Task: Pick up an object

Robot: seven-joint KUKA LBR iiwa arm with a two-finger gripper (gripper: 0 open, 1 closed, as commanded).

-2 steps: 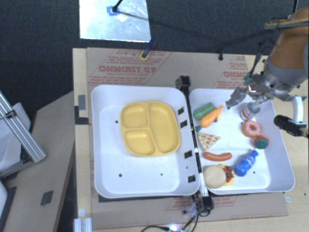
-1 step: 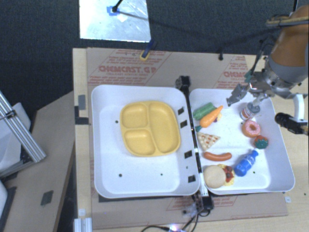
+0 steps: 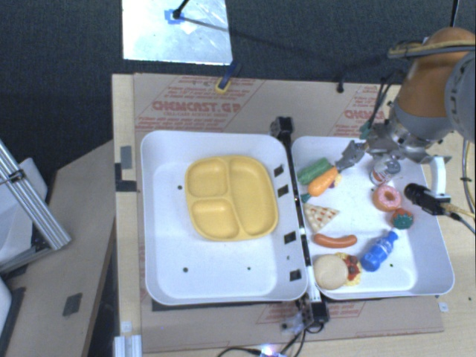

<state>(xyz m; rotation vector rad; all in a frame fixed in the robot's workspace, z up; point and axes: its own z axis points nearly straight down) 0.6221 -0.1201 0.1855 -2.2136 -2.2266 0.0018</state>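
The right bin point(image 3: 431, 270) holds several toy foods: an orange carrot with a green top point(image 3: 320, 177), a pizza slice point(image 3: 321, 216), a sausage point(image 3: 335, 239), a burger point(image 3: 336, 270), a blue bottle point(image 3: 379, 250), a pink donut point(image 3: 387, 198) and a small green and red piece point(image 3: 402, 218). My gripper point(image 3: 368, 161) hangs over the far part of this bin, just right of the carrot and above the donut. Its fingers stand spread, open, with nothing between them.
The left bin point(image 3: 163, 266) holds a yellow compartment plate point(image 3: 229, 198). A black divider point(image 3: 294, 207) runs between the bins. A black and white part point(image 3: 428, 195) sticks out below the wrist at the right bin's far right. A shiny sheet point(image 3: 175, 21) lies beyond the bench.
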